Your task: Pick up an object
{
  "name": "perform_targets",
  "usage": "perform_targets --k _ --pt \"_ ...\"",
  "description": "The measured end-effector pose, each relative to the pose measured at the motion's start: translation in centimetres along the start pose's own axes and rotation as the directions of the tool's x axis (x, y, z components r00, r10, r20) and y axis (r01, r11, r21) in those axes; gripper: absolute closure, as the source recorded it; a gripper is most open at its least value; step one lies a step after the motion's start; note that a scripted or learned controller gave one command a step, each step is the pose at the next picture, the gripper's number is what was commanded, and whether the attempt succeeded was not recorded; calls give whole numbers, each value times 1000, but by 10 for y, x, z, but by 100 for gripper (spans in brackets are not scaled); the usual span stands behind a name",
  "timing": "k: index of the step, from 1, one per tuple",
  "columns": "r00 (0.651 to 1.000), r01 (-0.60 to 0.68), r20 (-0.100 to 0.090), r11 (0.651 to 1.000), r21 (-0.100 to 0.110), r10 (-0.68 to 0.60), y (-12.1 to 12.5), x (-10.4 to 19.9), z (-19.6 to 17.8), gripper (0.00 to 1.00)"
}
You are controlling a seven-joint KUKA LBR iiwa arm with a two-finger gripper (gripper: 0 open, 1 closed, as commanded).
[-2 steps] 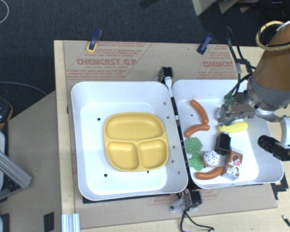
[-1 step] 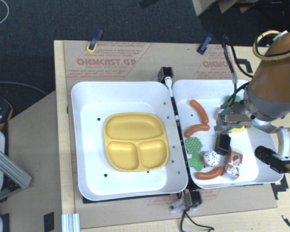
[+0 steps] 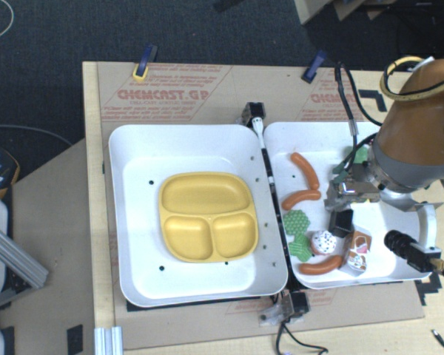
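Note:
My gripper [image 3: 342, 191] hangs low over the middle of the right bin [image 3: 322, 137]. A small black block [image 3: 342, 221] lies right at its near side, touching it or just under it. Two orange sausages [image 3: 305, 168] [image 3: 301, 197] lie to the gripper's left, and a third sausage [image 3: 320, 265] rests by the bin's front wall. Beside that one sit a white dotted die [image 3: 324, 241], a brown and white piece [image 3: 358, 252] and two green leafy pieces [image 3: 294, 220] [image 3: 302, 248]. A green thing [image 3: 361, 154] peeks out behind the wrist.
The left bin [image 3: 133, 198] holds a yellow divided plate [image 3: 207, 216] at its centre. The ridge where the two bins meet [image 3: 269, 191] runs just left of the sausages. The arm covers the right bin's far right side.

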State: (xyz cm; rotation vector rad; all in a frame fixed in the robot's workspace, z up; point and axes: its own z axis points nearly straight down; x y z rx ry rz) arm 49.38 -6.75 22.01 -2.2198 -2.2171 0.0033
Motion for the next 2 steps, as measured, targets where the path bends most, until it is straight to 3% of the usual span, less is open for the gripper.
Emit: perform_targets --k 1,2 --pt "1000 0 3 1000 -7 0 3 -4 -13 100" --pt "1000 0 1 1000 -2 0 0 -9 -3 100"
